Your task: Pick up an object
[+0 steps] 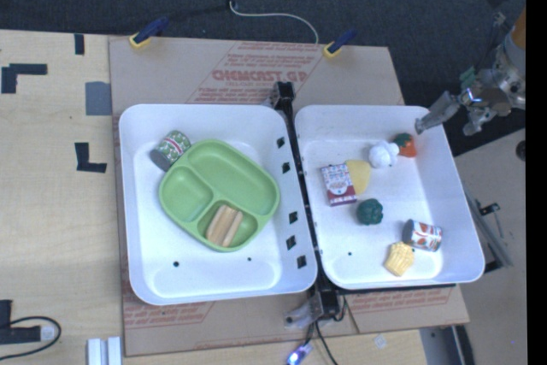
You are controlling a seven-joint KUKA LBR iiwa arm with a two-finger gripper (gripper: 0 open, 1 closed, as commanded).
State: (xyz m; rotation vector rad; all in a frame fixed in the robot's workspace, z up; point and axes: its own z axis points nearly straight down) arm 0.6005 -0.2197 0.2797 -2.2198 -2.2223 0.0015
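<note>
Since no single item is named, the likeliest targets are those nearest the arm: a small orange and green piece touching a white ball by the far wall of the right bin. Toward the bin's middle lie a red carton against a yellow wedge, then a dark green lump; near the front wall lie a small can and a yellow corn-like piece. The left bin holds a green divided plate with a tan bun-like piece in one compartment and a small tin at its rim. Both bins sit on the worktop.

The gripper hovers over the right bin's far right corner, its jaws spread apart and grasping nothing. I judge this the approach step, with nothing lifted yet. The next move calls for choosing one item, centring the jaws over it, then descending; the orange piece and ball touch, so a clean grip there may be awkward.
</note>
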